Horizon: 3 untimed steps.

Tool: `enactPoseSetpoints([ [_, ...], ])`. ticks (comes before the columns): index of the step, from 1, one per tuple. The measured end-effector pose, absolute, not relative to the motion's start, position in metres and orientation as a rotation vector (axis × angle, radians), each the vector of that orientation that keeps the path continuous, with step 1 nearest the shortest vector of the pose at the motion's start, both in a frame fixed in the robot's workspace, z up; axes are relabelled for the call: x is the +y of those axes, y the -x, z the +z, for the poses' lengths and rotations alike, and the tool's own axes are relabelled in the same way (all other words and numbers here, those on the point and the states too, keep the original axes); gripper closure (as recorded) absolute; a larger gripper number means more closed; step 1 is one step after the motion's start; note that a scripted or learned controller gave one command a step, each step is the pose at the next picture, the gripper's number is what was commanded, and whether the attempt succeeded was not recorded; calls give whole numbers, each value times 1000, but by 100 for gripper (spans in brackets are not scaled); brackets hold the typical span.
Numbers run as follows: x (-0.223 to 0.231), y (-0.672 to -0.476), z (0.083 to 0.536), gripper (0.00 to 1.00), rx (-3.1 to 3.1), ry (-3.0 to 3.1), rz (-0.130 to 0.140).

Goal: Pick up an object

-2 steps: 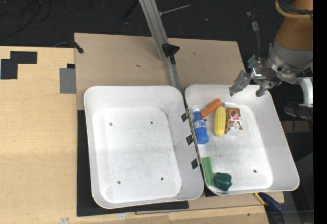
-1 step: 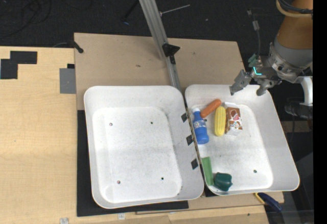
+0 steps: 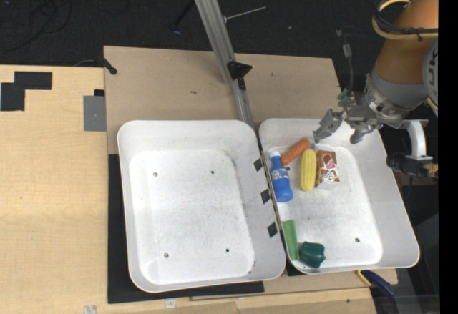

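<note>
The right bin [image 3: 386,234] holds a small cluster near its left wall: one blue bottle with a white cap [image 3: 279,178], one orange carrot-like piece [image 3: 295,152], one yellow corn cob [image 3: 308,170], one red-and-white packet [image 3: 328,167], one green stick [image 3: 290,238] and one dark green lump [image 3: 312,254]. The gripper [image 3: 346,129] hangs over the bin's upper edge with its fingers spread wide, nothing between them. The left bin [image 3: 143,162] sits beside it. Both rest on a pale wooden desk [image 3: 50,184], with a slanted aluminium rail [image 3: 215,33] and dark floor behind.
</note>
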<state>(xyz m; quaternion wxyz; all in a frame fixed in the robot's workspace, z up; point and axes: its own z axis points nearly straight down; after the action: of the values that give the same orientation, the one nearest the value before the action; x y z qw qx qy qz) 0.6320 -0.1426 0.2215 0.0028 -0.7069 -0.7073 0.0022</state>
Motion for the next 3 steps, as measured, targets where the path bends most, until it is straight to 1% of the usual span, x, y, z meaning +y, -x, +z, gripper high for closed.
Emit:
enactPoseSetpoints([
  [1,-140,-628,157,0,-2216,2216,8],
  [2,-145,-634,119,0,-2224,2228,2],
  [3,-145,-635,131,100,-2221,2232,-3],
])
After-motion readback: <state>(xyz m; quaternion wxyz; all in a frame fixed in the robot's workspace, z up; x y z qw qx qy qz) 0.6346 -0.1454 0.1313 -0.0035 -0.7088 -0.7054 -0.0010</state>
